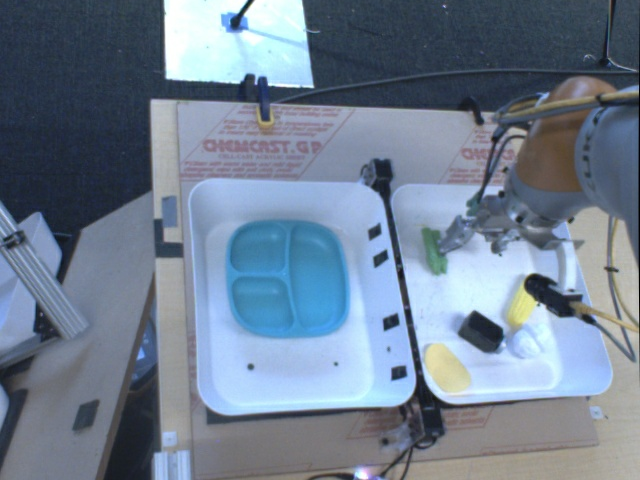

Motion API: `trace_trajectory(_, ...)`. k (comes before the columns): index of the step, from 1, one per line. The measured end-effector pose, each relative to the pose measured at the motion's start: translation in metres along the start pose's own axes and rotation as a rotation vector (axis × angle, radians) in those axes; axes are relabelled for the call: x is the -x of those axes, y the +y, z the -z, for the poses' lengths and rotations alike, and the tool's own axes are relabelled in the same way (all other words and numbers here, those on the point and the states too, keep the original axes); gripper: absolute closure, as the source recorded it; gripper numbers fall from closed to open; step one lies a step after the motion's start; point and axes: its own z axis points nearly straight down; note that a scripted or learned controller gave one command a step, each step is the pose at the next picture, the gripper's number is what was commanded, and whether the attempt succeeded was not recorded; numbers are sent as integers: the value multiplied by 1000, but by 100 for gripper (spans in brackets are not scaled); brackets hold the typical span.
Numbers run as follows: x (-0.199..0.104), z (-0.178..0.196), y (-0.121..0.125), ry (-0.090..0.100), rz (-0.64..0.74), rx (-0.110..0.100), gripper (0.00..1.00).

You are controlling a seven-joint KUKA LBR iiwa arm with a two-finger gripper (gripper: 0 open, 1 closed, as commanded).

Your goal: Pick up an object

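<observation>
Nothing picked up yet.
The tool [462, 230] hung spread beside the green piece [433, 250], at the right bin's [590, 373] ten o'clock.

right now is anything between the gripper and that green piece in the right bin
Nothing visible. The gripper hangs just right of the green piece, with bare bin floor between them. The black block and yellow items lie nearer the front.

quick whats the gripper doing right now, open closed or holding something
Gripper: over the right bin, beside the green object; whether open or closed cannot be told, and nothing is visibly held.
</observation>
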Motion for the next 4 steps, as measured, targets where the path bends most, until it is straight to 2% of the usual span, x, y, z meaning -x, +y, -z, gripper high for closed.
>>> trace_trajectory(1, 0, 13, 1, -1, -1, 6, 100)
trace_trajectory(3, 2, 112, 8, -2, 4, 10, 100)
trace_trajectory(4, -57, 113, 1, 2, 8, 4, 100)
